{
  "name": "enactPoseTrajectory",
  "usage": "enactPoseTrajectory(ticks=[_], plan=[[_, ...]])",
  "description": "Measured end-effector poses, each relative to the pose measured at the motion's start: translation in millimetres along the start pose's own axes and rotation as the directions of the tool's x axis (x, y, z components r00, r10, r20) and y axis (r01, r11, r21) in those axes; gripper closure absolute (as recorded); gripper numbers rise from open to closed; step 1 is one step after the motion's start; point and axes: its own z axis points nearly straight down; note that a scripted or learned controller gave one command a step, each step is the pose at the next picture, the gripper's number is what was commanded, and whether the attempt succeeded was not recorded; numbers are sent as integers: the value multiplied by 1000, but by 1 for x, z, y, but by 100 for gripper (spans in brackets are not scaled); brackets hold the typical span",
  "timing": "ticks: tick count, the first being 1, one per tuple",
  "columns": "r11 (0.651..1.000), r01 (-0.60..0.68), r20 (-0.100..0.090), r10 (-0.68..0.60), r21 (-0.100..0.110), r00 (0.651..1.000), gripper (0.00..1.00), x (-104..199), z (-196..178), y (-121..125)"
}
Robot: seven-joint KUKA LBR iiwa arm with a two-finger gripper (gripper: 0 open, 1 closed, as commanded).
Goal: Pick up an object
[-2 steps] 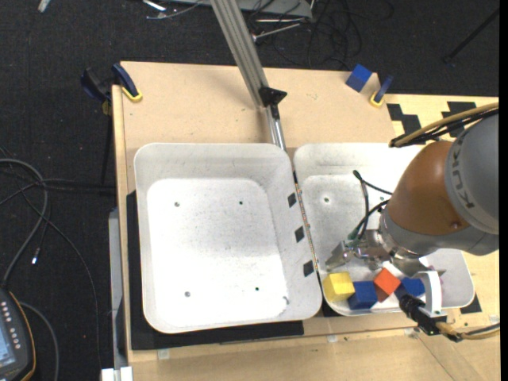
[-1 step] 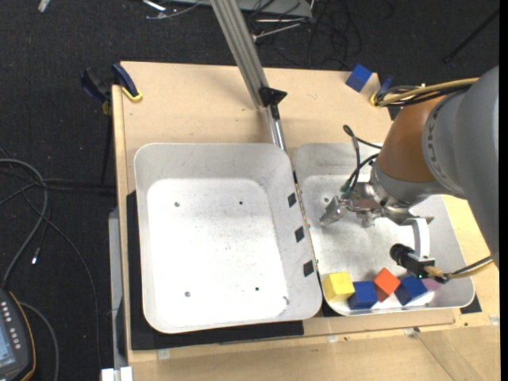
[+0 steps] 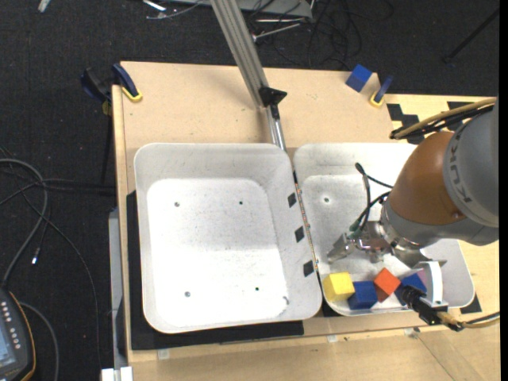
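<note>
From my seat I see the grey arm with its orange band [image 3: 425,182] reaching in from the right over the right shallow white plastic bin [image 3: 329,161], its two-finger metal gripper [image 3: 357,244] hanging low over the middle of that bin's floor; I cannot tell whether the jaws are apart or together, and nothing visible sits between them. The things to pick are bunched at the bin's near edge: a yellow cube-shaped block [image 3: 340,285] nearest the divider, a dark blue block [image 3: 364,294] just beside it on the right, an orange block [image 3: 386,282] next along, and another blue block [image 3: 413,282] to the right of that, partly behind the wrist. All of them lie close to the near rim, so room there is tight. The far half of the right bin's floor is open. The left shallow white plastic bin [image 3: 151,236] offers a wide bare floor. On the wooden bench [image 3: 198,105] beyond the bins a small blue block [image 3: 359,77] rests near the far edge
</note>
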Motion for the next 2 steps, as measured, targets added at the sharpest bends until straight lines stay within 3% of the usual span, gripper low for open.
enactPoseTrajectory(ticks=[1,2], plan=[[1000,2,1,-2,-2,1000,0,0,0,2],[1000,9,1,-9,-7,1000,0,0,0,75]])
